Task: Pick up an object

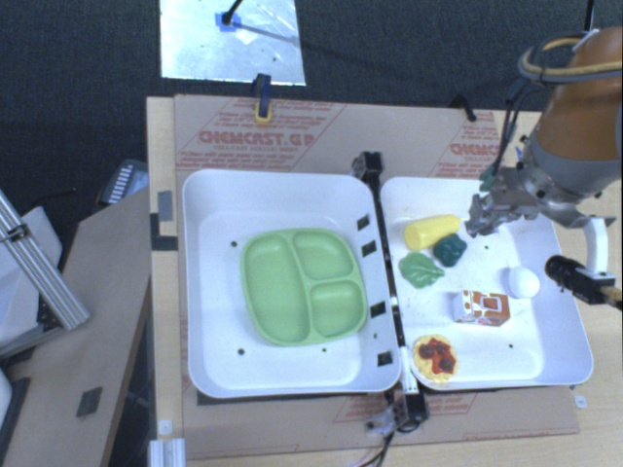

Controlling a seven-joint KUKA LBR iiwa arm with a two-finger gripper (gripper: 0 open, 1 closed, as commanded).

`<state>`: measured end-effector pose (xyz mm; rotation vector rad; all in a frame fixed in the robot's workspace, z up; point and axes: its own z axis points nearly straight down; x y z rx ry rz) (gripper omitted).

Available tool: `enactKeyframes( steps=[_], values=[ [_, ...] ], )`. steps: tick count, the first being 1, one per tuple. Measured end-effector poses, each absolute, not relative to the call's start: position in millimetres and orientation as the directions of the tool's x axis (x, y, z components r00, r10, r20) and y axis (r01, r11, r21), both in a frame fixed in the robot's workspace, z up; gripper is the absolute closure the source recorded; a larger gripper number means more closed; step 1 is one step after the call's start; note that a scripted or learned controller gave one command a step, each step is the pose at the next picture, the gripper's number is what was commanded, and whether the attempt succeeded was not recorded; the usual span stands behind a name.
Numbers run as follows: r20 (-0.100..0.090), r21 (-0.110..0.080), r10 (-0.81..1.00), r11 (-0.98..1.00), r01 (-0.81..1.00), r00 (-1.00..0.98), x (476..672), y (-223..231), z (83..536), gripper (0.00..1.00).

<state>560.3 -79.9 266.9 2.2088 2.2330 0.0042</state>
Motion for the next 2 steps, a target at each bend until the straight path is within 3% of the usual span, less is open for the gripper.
enactKeyframes(
  steps=[2],
  values=[
    [0.002,0.001,1.000,0.010,1.000,-0.010,566.1,20,256,1.00]
  ],
)
